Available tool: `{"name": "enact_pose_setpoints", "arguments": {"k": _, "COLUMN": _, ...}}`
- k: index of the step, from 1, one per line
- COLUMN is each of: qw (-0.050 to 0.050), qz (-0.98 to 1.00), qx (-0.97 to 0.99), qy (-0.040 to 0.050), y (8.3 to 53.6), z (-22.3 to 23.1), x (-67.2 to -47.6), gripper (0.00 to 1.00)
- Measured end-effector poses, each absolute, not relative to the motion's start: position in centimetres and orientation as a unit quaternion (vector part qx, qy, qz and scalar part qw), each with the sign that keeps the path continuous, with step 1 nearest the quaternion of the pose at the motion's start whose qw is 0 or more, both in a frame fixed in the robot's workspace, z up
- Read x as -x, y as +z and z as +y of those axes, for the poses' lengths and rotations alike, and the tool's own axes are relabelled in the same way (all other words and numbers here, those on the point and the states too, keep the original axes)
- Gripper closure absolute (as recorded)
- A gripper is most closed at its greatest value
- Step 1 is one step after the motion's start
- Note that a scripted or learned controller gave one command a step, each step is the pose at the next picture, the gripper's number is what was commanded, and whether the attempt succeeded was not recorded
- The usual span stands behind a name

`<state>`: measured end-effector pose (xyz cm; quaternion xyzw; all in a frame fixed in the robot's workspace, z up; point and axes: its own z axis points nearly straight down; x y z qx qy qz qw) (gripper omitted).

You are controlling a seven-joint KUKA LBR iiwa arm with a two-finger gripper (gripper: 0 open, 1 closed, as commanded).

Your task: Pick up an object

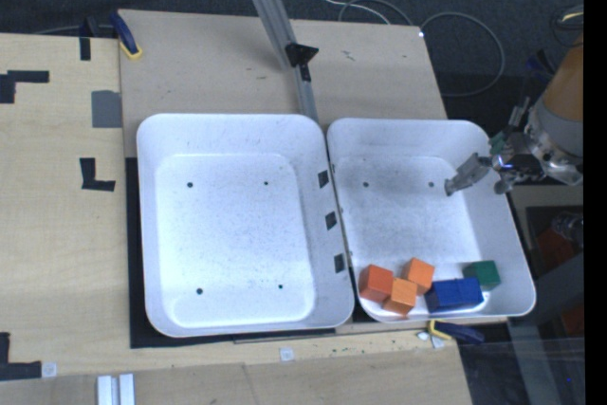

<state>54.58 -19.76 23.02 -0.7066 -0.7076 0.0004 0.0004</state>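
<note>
Blue block (pixel 454 296), well below claw (pixel 481 173)

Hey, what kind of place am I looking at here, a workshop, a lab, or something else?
Most likely a robotics lab test bench. Two white bins, left and right, sit side by side, the arm's pincer reaches over one, and small coloured blocks serve as practice objects.
</note>
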Motion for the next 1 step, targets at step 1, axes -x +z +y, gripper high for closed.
{"name": "enact_pose_setpoints", "arguments": {"k": 1, "qw": 0.005, "qz": -0.708, "qx": 0.706, "qy": 0.0018, "y": 18.55, "z": -14.84, "x": -50.59, "gripper": 0.0}}
